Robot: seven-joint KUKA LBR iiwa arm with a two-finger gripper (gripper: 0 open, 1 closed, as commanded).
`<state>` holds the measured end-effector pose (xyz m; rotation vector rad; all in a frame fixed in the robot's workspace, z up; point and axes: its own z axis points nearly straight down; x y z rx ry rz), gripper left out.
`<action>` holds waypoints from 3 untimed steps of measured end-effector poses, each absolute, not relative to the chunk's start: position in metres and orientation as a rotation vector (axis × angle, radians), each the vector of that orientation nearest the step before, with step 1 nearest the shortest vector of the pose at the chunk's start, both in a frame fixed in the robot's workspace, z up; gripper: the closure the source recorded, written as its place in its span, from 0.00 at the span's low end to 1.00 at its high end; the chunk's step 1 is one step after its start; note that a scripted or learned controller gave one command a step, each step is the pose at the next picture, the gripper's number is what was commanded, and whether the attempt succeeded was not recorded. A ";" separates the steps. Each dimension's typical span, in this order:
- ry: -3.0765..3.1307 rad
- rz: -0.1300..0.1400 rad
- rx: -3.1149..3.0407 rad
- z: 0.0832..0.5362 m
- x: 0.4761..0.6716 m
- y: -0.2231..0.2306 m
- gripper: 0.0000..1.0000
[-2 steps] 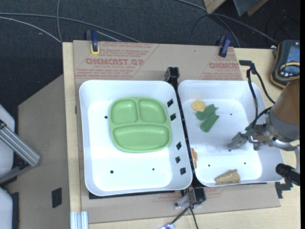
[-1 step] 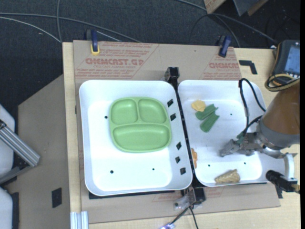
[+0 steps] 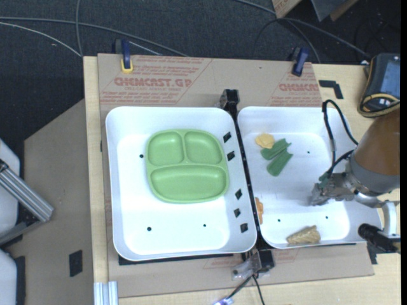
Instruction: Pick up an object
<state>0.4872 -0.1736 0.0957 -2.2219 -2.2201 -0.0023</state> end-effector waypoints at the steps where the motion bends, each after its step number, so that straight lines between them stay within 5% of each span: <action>1: -2.224 -0.003 -2.224 0.139 0.486 -0.176 1.00; 3: -2.229 -0.006 -2.225 0.248 0.488 -0.177 1.00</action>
